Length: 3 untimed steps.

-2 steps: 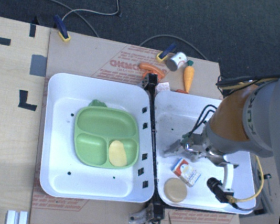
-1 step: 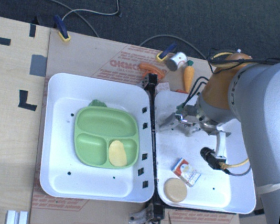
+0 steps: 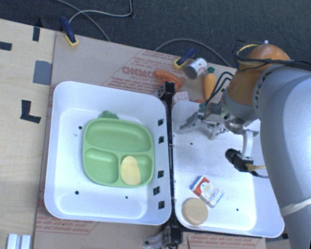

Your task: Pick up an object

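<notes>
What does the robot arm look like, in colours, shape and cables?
The arm is thick, rounded and glossy grey, with an orange band above the wrist. The gripper is small, grey metal. Thin dark cables run beside the wrist.

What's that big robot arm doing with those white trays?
The grey arm reaches into the right bin, its gripper near the far end. A small red and white packet and a round tan piece lie nearer the front, untouched. The left bin holds a green divided plate with a yellow piece on it.
</notes>
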Each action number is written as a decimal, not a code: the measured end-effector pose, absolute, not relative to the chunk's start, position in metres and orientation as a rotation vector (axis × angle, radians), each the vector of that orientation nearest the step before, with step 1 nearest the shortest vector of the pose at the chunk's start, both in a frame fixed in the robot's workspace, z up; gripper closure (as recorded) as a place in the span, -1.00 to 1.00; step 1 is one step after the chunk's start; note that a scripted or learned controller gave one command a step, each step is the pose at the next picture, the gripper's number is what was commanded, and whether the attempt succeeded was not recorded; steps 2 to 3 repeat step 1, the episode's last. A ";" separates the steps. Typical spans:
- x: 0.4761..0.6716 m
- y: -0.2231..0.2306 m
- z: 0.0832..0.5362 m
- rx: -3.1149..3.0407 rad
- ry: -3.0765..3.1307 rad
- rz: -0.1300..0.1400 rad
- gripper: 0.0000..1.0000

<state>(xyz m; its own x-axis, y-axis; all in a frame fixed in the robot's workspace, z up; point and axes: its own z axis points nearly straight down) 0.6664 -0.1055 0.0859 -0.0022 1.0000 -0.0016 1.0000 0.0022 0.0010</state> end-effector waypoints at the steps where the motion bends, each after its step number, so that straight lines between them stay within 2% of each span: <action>1: 0.669 -0.097 0.085 2.218 2.221 -0.002 -1.00; 3: 0.669 -0.097 0.085 2.218 2.221 -0.002 -1.00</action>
